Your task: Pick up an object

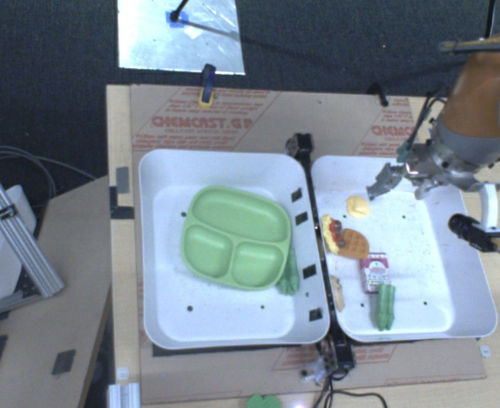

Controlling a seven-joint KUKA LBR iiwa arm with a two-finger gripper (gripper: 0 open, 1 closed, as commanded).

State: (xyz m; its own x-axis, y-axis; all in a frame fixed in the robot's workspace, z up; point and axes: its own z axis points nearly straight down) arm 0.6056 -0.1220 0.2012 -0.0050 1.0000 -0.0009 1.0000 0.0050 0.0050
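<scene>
Two shallow white bins sit side by side on the bench. The left bin (161, 313) holds a green divided tray (235, 237), lying flat with three compartments, and a small green piece (289, 272) rests against the tray's right edge by the bin wall. The right bin (454, 296) carries the loose items: a pale yellow piece (358, 206) near its upper left, a hotdog-like toy (345, 240) with red and yellow on a brown bun just below it, a small red-and-white carton (374, 272) beside that, a green vegetable-shaped piece (385, 305) lower down, and a small tan bit (338, 292) along the left wall. The arm reaches in from the right, and its gripper (400, 178) hangs over the upper part of the right bin — just right of and above the yellow piece (apart from it, as far as the slant allows). Its fingers (381, 184) are spread open, with nothing between them — every object lies in the bins.
</scene>
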